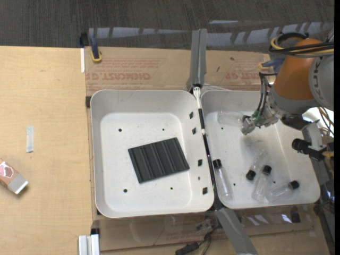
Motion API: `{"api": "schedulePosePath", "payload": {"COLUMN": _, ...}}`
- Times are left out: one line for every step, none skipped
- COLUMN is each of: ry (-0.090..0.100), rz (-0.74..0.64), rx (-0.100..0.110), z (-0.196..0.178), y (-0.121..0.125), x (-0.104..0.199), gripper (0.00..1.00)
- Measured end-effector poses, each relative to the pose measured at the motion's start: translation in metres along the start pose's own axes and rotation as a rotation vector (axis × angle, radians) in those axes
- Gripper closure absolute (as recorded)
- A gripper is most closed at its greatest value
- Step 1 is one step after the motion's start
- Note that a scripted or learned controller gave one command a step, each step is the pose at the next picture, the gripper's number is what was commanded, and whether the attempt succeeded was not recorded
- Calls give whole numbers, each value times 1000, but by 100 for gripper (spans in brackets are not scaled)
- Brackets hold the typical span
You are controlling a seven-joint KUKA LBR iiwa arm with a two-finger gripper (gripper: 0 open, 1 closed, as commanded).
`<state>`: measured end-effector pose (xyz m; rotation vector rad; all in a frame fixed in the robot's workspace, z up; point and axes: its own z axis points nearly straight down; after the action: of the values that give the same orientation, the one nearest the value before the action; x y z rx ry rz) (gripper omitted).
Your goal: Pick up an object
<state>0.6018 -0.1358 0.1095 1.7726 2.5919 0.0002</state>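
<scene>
The right bin (297,198) holds several clear plastic vials with black caps. One vial (221,180) lies along the bin's left wall, two more (258,163) lie near the middle, and another (277,191) rests by the front right corner. A faint clear piece (228,119) lies at the bin's back. My gripper (249,125) hangs over the back middle of the right bin, above and behind the vials, under the orange wrist band (295,78). A dark ribbed rectangular pad (158,159) lies flat in the left bin (103,142).
A grey post (198,57) stands behind the seam between the bins, and black clips line that seam. Cardboard (138,70) backs both bins. A clamp (94,52) sits at the back left. A small grey strip (30,139) and a red-and-white item (11,177) lie on the wooden bench at left.
</scene>
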Motion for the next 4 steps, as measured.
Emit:
{"api": "schedulePosePath", "payload": {"ry": 0, "rz": 0, "rx": 0, "z": 0, "y": 0, "x": 0, "gripper": 0}}
{"api": "schedulePosePath", "payload": {"ry": 0, "rz": -12, "rx": 0, "z": 15, "y": 38, "x": -61, "gripper": 0}}
{"api": "schedulePosePath", "payload": {"ry": 1, "rz": -100, "rx": 1, "z": 17, "y": -40, "x": -44, "gripper": 0}}
{"api": "schedulePosePath", "payload": {"ry": -1, "rz": -117, "rx": 0, "z": -145, "y": -26, "x": -83, "gripper": 0}}
